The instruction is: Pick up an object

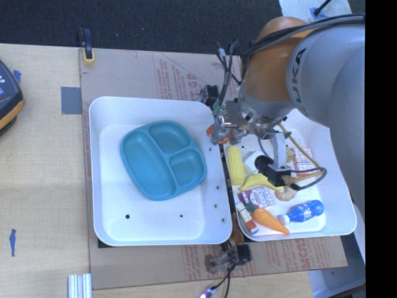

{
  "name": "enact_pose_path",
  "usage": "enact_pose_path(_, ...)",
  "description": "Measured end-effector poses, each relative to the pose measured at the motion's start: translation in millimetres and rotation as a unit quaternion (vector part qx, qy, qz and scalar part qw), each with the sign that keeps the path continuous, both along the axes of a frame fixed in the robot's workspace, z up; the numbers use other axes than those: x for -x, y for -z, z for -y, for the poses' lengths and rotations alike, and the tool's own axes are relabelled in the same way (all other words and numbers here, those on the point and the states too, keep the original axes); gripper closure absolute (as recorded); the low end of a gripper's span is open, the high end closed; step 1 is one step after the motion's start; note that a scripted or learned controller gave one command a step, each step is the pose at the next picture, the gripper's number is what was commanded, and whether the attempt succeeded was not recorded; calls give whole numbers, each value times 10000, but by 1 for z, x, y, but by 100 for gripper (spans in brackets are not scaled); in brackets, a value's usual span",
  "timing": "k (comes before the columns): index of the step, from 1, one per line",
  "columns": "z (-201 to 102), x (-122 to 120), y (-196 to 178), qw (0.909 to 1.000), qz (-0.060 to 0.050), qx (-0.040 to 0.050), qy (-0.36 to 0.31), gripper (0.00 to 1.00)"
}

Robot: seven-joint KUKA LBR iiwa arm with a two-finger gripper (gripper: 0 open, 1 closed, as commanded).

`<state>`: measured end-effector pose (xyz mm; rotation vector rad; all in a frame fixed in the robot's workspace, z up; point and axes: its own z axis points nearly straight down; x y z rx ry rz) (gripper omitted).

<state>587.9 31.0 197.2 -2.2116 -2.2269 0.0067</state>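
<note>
The pincer (pixel 224 131) hangs over the far left corner of the right bin (pixel 340 223) — wide or narrow, I cannot tell. Along that bin's left edge lie a corn cob (pixel 235 164), a banana (pixel 257 181) and a carrot (pixel 270 221) — a blue plate (pixel 162 159) sits in the left bin (pixel 111 228).

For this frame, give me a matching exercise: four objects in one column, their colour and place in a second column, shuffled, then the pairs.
Things:
1. divided plate
2. corn cob
3. carrot
4. bottle

Colour and place:
A. yellow, along the left wall of the right bin
B. dark blue, towards the right bin's front right corner
C. orange, by the right bin's front rim
D. light blue, alone in the left bin

Pairs: 1-D, 2-A, 3-C, 4-B
</note>
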Motion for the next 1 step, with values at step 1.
enact_pose_path(1,-40,51,6,10000,-3,5,1,100)
